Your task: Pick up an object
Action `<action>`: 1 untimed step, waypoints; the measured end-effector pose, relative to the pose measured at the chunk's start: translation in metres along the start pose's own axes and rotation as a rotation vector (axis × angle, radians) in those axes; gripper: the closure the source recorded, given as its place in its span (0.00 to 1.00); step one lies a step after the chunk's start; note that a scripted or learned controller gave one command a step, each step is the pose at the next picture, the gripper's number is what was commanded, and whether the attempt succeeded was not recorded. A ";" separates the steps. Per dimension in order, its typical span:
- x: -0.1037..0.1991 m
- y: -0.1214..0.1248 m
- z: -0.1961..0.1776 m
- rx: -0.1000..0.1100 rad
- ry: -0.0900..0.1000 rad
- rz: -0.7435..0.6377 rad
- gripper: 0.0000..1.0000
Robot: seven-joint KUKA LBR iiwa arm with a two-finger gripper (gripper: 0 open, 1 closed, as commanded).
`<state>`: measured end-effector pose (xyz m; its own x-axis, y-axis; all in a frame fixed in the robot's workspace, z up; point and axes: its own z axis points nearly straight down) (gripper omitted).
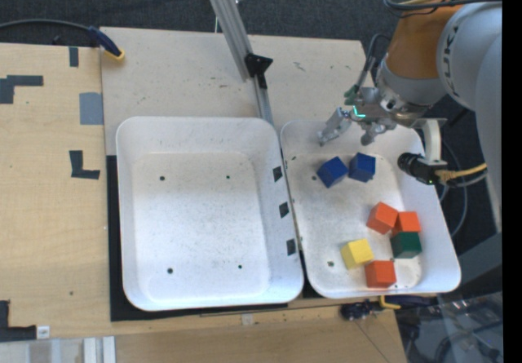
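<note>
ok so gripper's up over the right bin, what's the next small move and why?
Probably a short descent toward the two blue cubes. The gripper hangs open above the far end of the right bin with nothing between its fingers, and those cubes lie just below it. They sit side by side, close together, so centring over one first, likely the right-hand one, seems wise.
</note>
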<state>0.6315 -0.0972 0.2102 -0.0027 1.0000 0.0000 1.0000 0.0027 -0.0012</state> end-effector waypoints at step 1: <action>0.006 0.001 0.064 0.006 0.000 0.001 0.00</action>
<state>0.6322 -0.0915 0.1466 -0.0022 1.0000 -0.0002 1.0000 0.0022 -0.0071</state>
